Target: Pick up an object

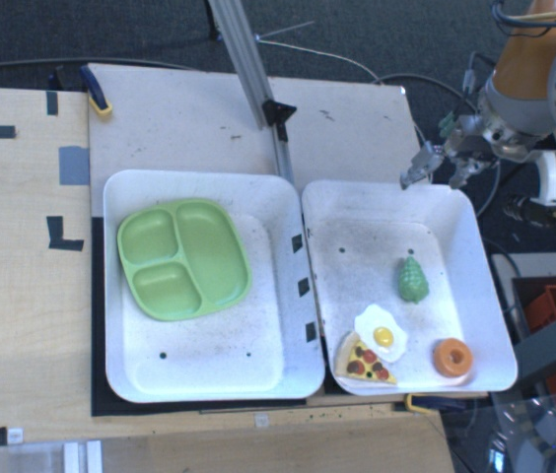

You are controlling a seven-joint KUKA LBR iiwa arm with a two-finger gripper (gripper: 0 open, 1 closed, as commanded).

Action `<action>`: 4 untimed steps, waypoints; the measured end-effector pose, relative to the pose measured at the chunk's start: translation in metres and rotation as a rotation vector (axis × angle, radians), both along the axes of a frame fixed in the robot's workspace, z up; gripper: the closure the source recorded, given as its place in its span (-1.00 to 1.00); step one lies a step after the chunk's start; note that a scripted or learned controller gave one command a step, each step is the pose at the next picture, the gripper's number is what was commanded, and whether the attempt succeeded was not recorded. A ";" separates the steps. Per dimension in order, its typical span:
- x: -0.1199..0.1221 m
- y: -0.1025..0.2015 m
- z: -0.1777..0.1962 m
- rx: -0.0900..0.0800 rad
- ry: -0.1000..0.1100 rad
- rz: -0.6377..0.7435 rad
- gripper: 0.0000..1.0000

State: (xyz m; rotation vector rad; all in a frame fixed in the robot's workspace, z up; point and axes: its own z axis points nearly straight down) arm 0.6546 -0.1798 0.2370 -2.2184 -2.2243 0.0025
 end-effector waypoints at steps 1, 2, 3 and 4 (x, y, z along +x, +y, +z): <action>0.000 0.000 0.000 -0.001 0.000 0.000 -1.00; -0.003 0.008 -0.047 0.001 0.005 -0.001 -1.00; 0.003 0.004 -0.096 0.000 0.005 0.000 -1.00; 0.002 0.005 -0.150 0.000 0.003 0.000 -1.00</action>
